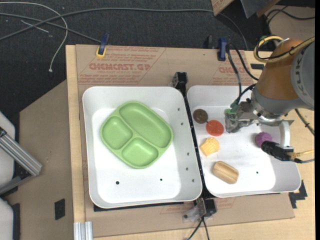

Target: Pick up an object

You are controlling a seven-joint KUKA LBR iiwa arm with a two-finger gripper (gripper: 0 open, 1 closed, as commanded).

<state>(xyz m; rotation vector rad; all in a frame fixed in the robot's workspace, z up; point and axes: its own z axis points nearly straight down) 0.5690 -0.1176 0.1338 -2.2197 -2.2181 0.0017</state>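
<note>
1. The grey arm with its orange band [280, 69] reaches in from the right over the right bin [250, 184].
2. Its gripper [232, 121] hangs low near the bin's upper middle, just right of the red round piece [215, 128]; nothing shows between its tips.
3. The view is too small to tell whether the gripper is spread or closed.
4. Loose in the right bin: a brown round piece [200, 116], the red one just below it, a yellow corn-like piece [210, 146], a tan bread-like roll [225, 172], and a purple object [263, 138] under the arm.
5. The left bin [100, 184] holds a green divided plate [136, 134].
6. Both bins sit on a cardboard-covered tabletop [125, 64].
</note>
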